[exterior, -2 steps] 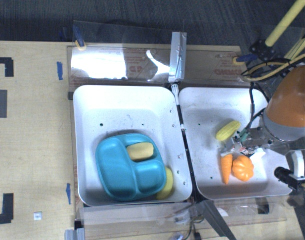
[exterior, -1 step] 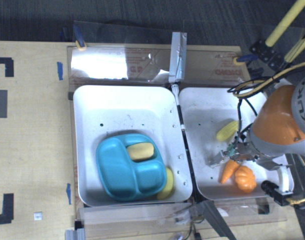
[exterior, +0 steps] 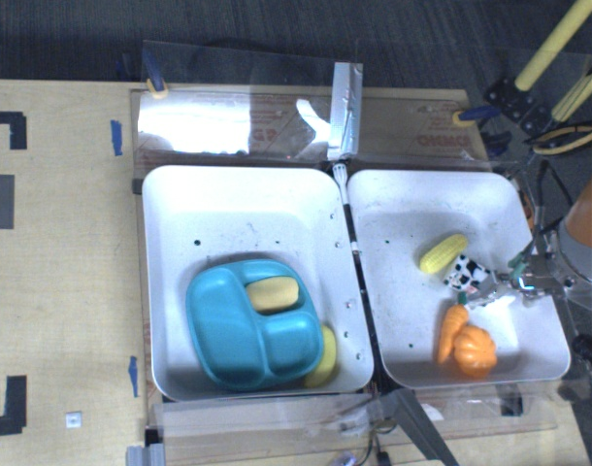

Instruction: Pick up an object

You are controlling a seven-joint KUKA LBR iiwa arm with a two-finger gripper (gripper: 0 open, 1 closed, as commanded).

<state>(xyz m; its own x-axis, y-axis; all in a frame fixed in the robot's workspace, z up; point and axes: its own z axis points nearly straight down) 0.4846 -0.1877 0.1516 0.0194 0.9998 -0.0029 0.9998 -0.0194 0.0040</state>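
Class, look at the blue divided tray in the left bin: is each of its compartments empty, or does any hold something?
Not all empty. The blue tray holds a yellow piece in its upper right compartment; the other compartments show bare blue.

yellow corn (exterior: 442,253): lying tilted, far middle of right bin
black-and-white toy (exterior: 466,277): just beside the corn
orange toy (exterior: 466,344): near side, right bin
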